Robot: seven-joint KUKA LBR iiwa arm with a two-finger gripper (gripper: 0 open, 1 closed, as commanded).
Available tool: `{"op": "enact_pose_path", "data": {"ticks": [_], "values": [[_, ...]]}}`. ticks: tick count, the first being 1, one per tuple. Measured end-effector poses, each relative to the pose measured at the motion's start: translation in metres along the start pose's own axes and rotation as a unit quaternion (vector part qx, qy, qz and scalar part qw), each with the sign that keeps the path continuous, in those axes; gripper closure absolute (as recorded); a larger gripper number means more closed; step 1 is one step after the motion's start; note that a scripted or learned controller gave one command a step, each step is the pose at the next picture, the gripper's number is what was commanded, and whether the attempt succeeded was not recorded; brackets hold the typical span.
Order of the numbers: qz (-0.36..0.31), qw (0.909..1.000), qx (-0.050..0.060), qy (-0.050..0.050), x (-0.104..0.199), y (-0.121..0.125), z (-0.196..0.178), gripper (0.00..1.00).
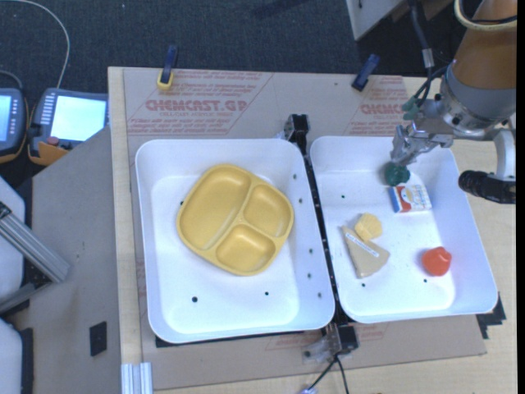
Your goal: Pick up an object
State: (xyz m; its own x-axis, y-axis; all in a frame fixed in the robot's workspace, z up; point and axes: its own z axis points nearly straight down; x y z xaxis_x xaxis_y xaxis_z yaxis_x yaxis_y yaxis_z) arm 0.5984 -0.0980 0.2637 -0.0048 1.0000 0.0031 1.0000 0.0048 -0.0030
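Note:
My gripper (400,161) is over the far part of the right bin (467,298), reaching in from the right. A small dark green object (398,174) sits right at its fingertips, and the narrow fingers look shut on its top. Just in front of it lies a small red, white and blue box (410,198). Nearer the bin's middle are a yellow round piece (368,226) and a tan wedge (367,256), touching each other. A red object (436,261) rests toward the right front.
The left bin (156,302) holds a yellow divided plate (236,217). A black clamp (297,126) sits at the far end of the seam between the bins. The arm's orange band (488,23) and a black part (488,185) overhang the right edge.

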Motion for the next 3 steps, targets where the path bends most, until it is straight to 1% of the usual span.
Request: {"op": "enact_pose_path", "data": {"ticks": [1, 2, 3], "values": [[0.0, 1.0, 0.001, 0.0, 0.049, -0.018, 0.017, 1.0], [0.0, 1.0, 0.0, 0.0, 0.104, -0.039, 0.026, 1.0], [-0.001, 1.0, -0.001, 0.0, 0.159, -0.037, 0.028, 1.0]]}}
